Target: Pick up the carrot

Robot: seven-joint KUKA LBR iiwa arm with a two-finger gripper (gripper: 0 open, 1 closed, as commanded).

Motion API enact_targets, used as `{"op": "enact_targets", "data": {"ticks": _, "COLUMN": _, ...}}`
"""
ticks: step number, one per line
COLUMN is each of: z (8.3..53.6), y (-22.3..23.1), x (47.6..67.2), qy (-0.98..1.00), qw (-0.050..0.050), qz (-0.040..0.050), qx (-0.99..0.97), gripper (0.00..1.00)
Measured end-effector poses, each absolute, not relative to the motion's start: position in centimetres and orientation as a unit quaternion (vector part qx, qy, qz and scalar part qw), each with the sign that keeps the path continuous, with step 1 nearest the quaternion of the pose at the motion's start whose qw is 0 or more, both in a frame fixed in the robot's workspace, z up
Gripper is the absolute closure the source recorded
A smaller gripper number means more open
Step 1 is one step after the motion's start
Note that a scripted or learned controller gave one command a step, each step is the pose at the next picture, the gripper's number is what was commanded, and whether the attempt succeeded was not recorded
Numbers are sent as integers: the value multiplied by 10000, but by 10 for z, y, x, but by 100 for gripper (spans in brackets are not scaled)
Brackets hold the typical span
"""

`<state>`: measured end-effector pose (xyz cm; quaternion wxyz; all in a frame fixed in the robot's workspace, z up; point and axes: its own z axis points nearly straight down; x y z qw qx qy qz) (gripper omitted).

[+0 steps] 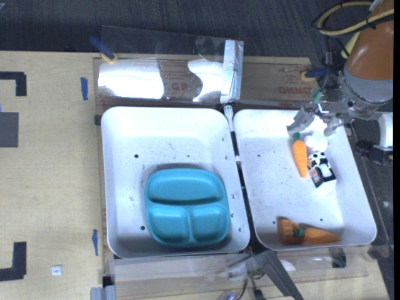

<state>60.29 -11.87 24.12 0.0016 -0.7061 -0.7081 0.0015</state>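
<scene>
Camera view: my gripper (315,120) hovers at the carrot (300,157)'s far tip, fingers apart, holding nothing; I should centre over its middle before closing

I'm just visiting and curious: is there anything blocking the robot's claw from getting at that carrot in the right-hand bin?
Nothing visible does. The gripper hangs right above the top end of the carrot in the right bin. A small black-and-white toy lies close beside the carrot, to its right, not between them.

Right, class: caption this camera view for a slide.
Robot hand above a carrot in the right bin; blue tray in the left.
</scene>
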Motion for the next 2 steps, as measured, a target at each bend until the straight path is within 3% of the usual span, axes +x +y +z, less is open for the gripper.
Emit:
{"op": "enact_targets", "data": {"ticks": 1, "z": 132, "y": -150, "x": 599, "qy": -7801, "qw": 3, "qz": 4, "qx": -6256, "gripper": 0}}
{"op": "enact_targets", "data": {"ticks": 2, "z": 86, "y": -178, "x": 605, "qy": -7988, "qw": -34, "qz": -15, "qx": -6016, "gripper": 0}}
